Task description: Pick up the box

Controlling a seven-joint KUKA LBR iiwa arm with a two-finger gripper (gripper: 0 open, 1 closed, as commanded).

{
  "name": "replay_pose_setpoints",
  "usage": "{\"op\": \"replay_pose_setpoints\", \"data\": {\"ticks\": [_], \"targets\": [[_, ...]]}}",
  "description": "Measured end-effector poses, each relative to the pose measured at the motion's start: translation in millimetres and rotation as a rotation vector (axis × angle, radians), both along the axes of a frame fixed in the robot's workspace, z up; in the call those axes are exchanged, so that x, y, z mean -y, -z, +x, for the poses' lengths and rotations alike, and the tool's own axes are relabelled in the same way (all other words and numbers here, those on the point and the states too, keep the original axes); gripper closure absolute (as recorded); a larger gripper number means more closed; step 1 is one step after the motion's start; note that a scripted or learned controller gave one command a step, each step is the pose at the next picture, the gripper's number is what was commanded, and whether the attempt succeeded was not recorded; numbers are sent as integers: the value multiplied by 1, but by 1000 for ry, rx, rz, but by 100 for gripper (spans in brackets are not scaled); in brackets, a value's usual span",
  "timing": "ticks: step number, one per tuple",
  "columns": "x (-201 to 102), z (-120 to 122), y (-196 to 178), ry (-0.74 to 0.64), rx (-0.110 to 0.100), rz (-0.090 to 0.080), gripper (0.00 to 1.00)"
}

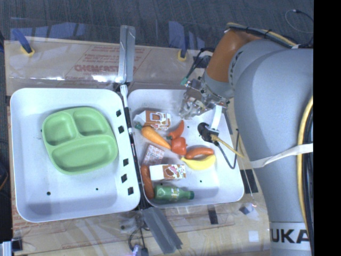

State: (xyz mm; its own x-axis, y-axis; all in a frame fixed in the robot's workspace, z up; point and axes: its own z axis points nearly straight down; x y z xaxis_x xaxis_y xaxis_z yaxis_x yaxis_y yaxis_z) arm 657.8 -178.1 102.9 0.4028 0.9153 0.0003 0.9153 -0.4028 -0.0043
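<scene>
White carton box [158, 119] w/ brown print sits just left of the gripper [190, 109], nothing between the fingers; can't tell if they're apart or together tbh. Imo shift left, drop square over it, avoid the carrot [155, 137] touching its edge.

Two small boxes are lying flat in the right bin [226, 180]. One box [168, 172], white with a brown and orange picture, is resting near the front, just behind the green bottle [171, 194]. The other box [156, 119], with orange and white print, is lying toward the far left, next to the carrot [155, 136].
</scene>
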Motion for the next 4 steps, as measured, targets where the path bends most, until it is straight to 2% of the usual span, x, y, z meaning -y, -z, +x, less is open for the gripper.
{"op": "replay_pose_setpoints", "data": {"ticks": [1,2,3,4], "targets": [[0,0,0,-1,-1,0,0],[-57,-1,11,-7,-1,-1,0],[-58,-1,1,-13,-3,0,100],[-58,-1,1,-13,-3,0,0]]}}
